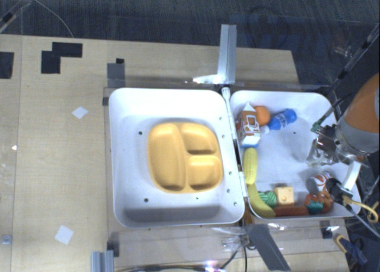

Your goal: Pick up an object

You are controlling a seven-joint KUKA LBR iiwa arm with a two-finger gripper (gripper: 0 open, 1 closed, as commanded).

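In the right bin (297, 95), the gripper (323, 153) hung near the right wall; can't tell its jaw state, no obj seen in it. Along the left wall lay a carton (249, 125), blue bottle (281, 119) beside it, banana (254, 184) below. Front edge: wooden block (285, 195), small toys (317, 196). In the left bin (119, 164), a yellow divided tray (183, 157) sat mid-floor.

bins (127, 202): smooth glossy white plastic | tray (184, 157): matt yellow plastic | bench (53, 164): pale wood
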